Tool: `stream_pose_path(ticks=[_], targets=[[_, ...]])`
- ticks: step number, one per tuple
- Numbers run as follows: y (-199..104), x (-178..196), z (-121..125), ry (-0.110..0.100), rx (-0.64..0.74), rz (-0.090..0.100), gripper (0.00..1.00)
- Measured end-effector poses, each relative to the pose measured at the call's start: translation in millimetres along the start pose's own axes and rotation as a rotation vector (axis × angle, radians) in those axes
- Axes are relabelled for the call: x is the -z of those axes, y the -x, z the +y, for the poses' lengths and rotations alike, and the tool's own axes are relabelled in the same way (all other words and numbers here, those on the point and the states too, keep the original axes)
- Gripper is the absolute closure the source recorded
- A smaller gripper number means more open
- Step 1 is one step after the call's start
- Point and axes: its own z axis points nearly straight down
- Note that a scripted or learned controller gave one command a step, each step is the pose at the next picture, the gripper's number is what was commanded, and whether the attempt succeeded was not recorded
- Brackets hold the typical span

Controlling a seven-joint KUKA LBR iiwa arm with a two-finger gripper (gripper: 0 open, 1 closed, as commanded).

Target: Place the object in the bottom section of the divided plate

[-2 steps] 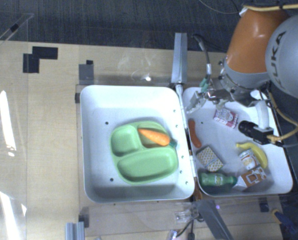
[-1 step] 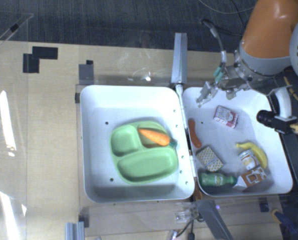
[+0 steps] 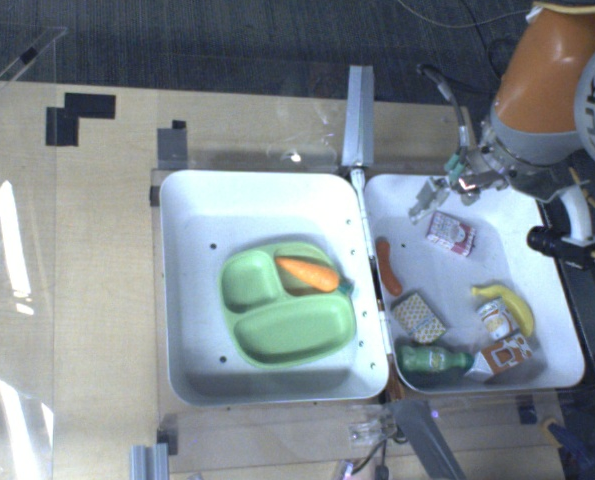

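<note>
You have two white bins side by side on the bench: the left bin (image 3: 187, 268) and the right bin (image 3: 567, 358). The arm (image 3: 552, 78), grey with an orange band, reaches in over the right bin's upper edge; a few dark letters show on its grey casing at the right, too cut off to read.

In the left bin lies the green divided plate (image 3: 287, 333). Its large bottom section holds nothing; the carrot (image 3: 309, 274) lies in the upper right section. The carrot's long axis runs left to right with a slight downward slant, the blunt end to the left and the greenish tip toward the plate's right rim.

The gripper (image 3: 429, 198) hangs over the upper left of the right bin; you cannot tell from here how its fingers stand.

Below it, in the right bin, lie a pink-and-white packet (image 3: 450, 233), a red sausage (image 3: 387, 266) along the left wall, a green bottle (image 3: 432, 360) on its side, a banana (image 3: 512, 303), a checkered packet (image 3: 418, 317), a small jar (image 3: 494, 321) and a brown carton (image 3: 507, 353). None of their labels is legible.
</note>
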Motion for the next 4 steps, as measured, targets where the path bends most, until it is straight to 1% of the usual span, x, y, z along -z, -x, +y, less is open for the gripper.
stream_pose_path(ticks=[1, 2, 3, 4], targets=[[27, -141, -39, -0.001, 0.059, 0.002, 0.00], [15, -113, -63, 0.000, -0.058, 0.001, 0.00], [48, -162, -45, 0.007, -0.063, -0.002, 0.00], [68, -163, -28, 0.005, -0.346, -0.001, 0.00]])
